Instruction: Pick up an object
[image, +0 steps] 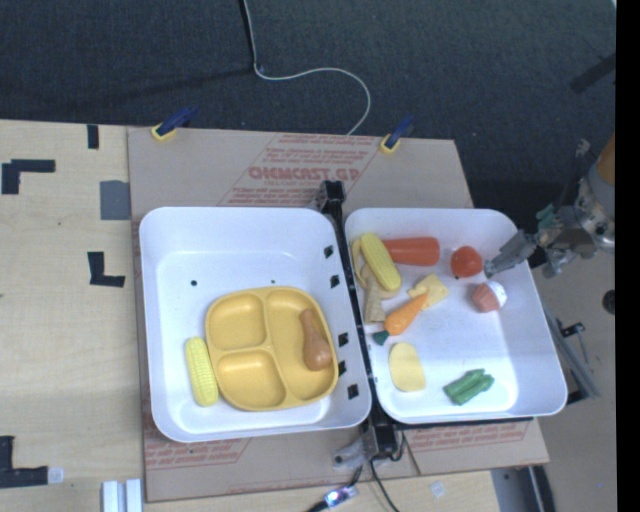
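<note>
Tomato (465, 262) in right bin (520, 395) | gripper (500, 265) beside it, approach step, we couldn't tell jaws' state | next: descend, close on obj.

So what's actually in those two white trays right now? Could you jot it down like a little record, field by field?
left bin: yellow divided plate with a brown sausage on it; corn cob beside the plate
right bin: corn, orange-red sausage, tomato, carrot, green pepper, pale yellow piece, small pinkish piece
gripper: over the right bin's upper right, near the tomato
fingers: too unclear to judge
</note>
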